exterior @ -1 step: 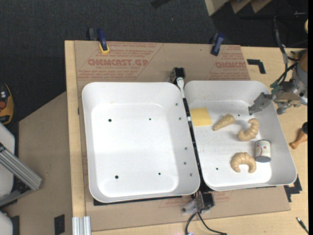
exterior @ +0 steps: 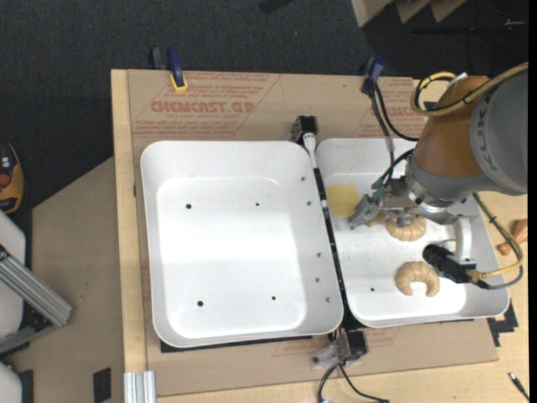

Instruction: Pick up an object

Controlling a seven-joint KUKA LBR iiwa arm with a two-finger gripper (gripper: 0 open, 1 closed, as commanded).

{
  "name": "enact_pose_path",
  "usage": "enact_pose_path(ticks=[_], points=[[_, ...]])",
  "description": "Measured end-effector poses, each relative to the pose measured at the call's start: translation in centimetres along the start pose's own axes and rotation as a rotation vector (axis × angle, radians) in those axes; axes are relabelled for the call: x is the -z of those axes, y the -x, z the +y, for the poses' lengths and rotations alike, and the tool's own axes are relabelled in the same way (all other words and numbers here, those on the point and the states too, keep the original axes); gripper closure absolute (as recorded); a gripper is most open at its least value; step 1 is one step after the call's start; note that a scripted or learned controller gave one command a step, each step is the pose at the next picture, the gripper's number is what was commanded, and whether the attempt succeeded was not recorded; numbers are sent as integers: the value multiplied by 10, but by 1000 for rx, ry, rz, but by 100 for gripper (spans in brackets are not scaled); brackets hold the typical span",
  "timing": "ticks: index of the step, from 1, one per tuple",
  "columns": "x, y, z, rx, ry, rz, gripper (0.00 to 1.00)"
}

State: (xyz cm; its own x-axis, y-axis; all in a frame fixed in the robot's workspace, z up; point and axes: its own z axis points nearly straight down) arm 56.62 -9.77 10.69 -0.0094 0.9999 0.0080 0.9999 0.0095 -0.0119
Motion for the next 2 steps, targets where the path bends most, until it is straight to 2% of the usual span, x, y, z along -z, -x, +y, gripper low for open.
enact_pose_path(ticks=[1,2], points=[[205,-50,50,-2,35,-8,0],[204,-47,46,-7,16,-10,100]])
